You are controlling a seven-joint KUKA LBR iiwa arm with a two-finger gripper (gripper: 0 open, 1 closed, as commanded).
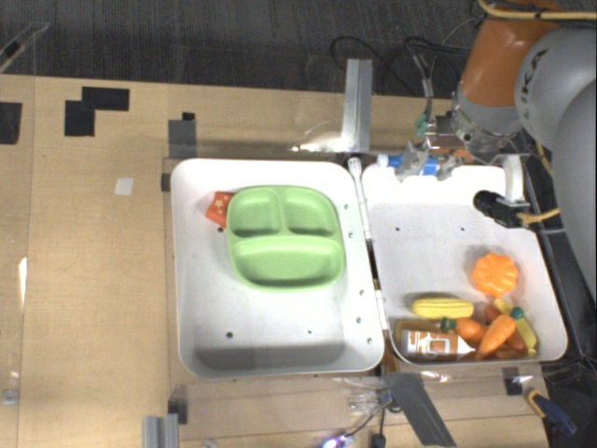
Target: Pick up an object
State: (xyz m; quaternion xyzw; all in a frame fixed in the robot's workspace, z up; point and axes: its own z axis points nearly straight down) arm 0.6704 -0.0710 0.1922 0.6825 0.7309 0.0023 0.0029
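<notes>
My gripper [422, 161] hangs over the far edge of the right bin [420, 241], with the grey and orange arm reaching in from the upper right. Toy foods crowd that bin's near right corner: an orange pumpkin [494, 273], a yellow corn cob [441, 307], a carrot [495, 333], a red tomato [469, 330] and a brown box [431, 344]. All of them lie well in front of the gripper, and nothing shows between its fingers.
The left bin [270, 343] holds a green divided plate [284, 234] with a small red item [218, 209] at its far left corner. A metal post [358, 101] stands behind the seam between the bins.
</notes>
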